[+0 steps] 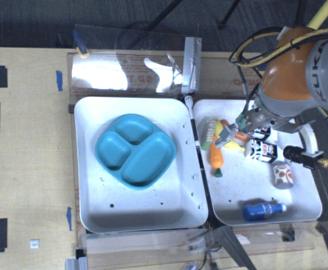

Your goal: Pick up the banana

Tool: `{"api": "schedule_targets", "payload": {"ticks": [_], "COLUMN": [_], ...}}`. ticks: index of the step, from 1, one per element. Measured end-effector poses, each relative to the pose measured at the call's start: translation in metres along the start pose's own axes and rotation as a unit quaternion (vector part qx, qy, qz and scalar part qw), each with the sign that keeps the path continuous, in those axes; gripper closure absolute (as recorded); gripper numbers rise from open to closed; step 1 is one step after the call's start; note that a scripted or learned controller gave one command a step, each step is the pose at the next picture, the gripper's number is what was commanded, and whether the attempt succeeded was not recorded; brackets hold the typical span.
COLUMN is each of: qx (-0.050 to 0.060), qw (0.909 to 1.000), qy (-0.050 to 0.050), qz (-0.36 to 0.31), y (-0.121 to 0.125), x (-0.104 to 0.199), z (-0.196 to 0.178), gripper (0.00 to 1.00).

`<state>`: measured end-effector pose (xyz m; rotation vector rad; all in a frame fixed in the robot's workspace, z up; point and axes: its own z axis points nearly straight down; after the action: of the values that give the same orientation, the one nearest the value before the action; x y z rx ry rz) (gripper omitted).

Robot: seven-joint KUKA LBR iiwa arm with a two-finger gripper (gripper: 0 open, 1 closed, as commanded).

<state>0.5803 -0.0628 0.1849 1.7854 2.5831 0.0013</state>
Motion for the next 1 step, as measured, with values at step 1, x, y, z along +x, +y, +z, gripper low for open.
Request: {"api": "schedule_targets", "payload": {"ticks": [1], "qx": [-0.002], "qw": [1.0000], "qy": [-0.001], "qz": [0.000], "y": [0.0008], "x": [-0.0010], "z": [-0.0102], "gripper": [1.00]}}
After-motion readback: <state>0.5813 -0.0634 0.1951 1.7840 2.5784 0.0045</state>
